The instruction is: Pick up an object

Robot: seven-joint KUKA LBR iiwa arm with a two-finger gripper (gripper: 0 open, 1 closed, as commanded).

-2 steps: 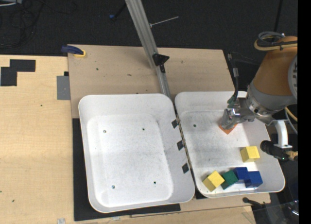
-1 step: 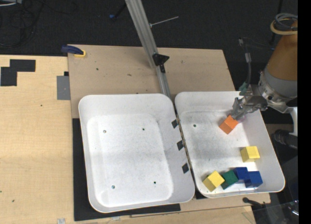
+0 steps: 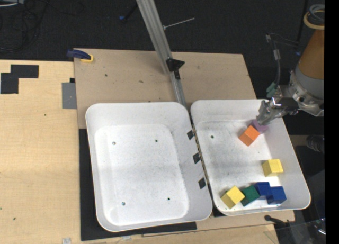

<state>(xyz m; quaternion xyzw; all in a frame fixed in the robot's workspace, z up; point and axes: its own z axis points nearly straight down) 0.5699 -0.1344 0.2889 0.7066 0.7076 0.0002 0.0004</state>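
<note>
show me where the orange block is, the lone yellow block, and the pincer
orange block (image 3: 248, 135), camera view, on its top face.
lone yellow block (image 3: 272, 167), camera view, on its top face.
pincer (image 3: 263, 117), camera view, at its tips above the right bin.

Robotics lab: 2 white bins (image 3: 139, 111) on plywood bench (image 3: 127, 79), aluminium mast (image 3: 156, 28).

The robot's arm (image 3: 313, 60) is a rounded column clad in a wide orange band, dull and tan in the dim light; below the band sits a pale grey wrist ring; at its top, a lighter cream rim edges the dark casing beyond; a thin dark cable (image 3: 276, 63) runs down along the arm's left side to the tool, with a small teal fitting near its lower end; the metal two-finger gripper (image 3: 264, 117) is silvery grey, blocky and angular, with bright glints on its edges.
</note>
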